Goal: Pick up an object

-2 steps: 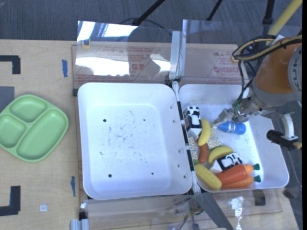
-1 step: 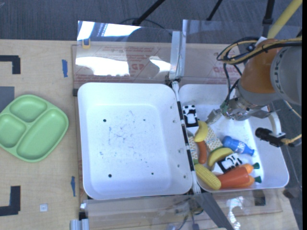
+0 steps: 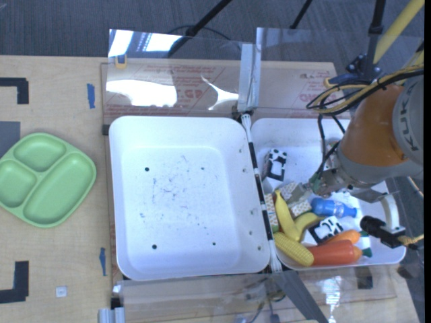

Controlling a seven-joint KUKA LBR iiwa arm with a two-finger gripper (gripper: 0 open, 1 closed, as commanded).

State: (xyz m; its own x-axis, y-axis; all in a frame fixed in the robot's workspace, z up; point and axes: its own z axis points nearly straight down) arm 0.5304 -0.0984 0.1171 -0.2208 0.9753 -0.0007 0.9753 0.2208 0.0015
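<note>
Far left on the desk (image 3: pixel 60 79): a green divided plate (image 3: pixel 44 178), three compartments, lying flat, well apart from the bins. Blue tape marks and black corner marks on the desk surface near it.

Left bin (image 3: pixel 182 136): white, shallow, faint blue scribbles on its floor and a few dark dots. Clear panels stand behind both bins, with a metal post between them.

Right bin (image 3: pixel 303 128): white, touching the left bin along the shared edge. Objects crowd its near half. A small black-and-white item (image 3: pixel 275 165) sits toward the left wall, apart from the pile. Below it, a banana (image 3: pixel 285 219) lies tilted, and an ear of corn (image 3: pixel 291 249) lies at the near-left corner, touching the banana's lower end. A carrot (image 3: pixel 337 250), orange with a green end, lies along the near wall beside the corn. A black-and-white block (image 3: pixel 325 228) rests just above the carrot. A blue bottle (image 3: pixel 333 208) lies on its side between the banana and the right wall.

Arm (image 3: pixel 377 133): grey with orange band, reaches in from the right, over the right bin. Gripper (image 3: pixel 316 184) low, just above the blue bottle's left end and beside a patterned item. Cannot tell whether the fingers are open or closed; nothing is visibly between them.
</note>
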